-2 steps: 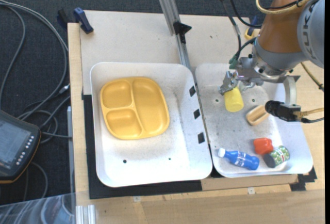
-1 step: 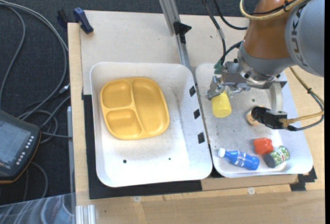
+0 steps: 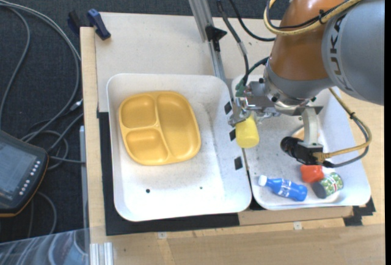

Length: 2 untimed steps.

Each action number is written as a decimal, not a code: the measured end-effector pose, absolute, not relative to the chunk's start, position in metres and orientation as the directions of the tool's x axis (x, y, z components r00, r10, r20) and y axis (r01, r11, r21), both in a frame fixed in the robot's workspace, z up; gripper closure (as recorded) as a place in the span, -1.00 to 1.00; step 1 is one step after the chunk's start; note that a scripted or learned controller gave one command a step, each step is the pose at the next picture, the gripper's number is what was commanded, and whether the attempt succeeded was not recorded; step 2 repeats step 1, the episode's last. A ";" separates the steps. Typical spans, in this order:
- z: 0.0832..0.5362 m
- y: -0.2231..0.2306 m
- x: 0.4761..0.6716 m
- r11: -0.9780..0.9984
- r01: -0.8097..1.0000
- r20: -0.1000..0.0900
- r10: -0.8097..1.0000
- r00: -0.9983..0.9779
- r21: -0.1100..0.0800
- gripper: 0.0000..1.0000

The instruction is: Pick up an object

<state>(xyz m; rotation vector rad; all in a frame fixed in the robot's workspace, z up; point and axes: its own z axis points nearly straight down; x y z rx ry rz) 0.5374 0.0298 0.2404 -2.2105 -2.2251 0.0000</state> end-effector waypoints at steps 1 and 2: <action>0.248 0.081 0.521 0.007 1.000 0.004 1.000 -0.007 -0.004 1.00; 0.248 0.081 0.521 0.007 1.000 0.004 1.000 -0.007 -0.004 1.00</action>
